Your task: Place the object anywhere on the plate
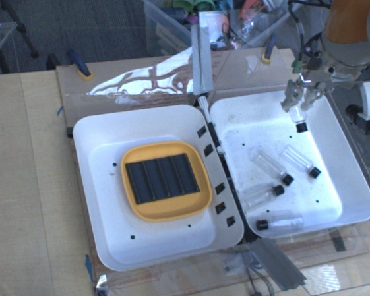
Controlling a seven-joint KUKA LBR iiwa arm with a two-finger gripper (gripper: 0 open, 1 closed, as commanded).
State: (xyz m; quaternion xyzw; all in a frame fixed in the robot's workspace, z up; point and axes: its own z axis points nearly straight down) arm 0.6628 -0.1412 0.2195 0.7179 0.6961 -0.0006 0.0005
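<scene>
A yellow plate [167, 179] with a dark ribbed centre lies in the left white bin [105, 206]. Several clear vials with black caps lie on the floor of the right bin [351, 178]: one vial [267, 165] near the middle, another vial [298, 158] to its right, a third vial [281, 221] by the front wall. My gripper [299, 102] hangs over the back right part of the right bin, far from the plate. A small black cap [300, 126] shows just beneath it; whether it is held or lying in the bin I cannot tell.
A hinged divider with black clips [216, 173] runs between the two bins. Behind them stands a clear tub of mixed colourful items [221, 0]. An upright metal post [201, 56] rises at the back centre. Wooden bench lies to the left.
</scene>
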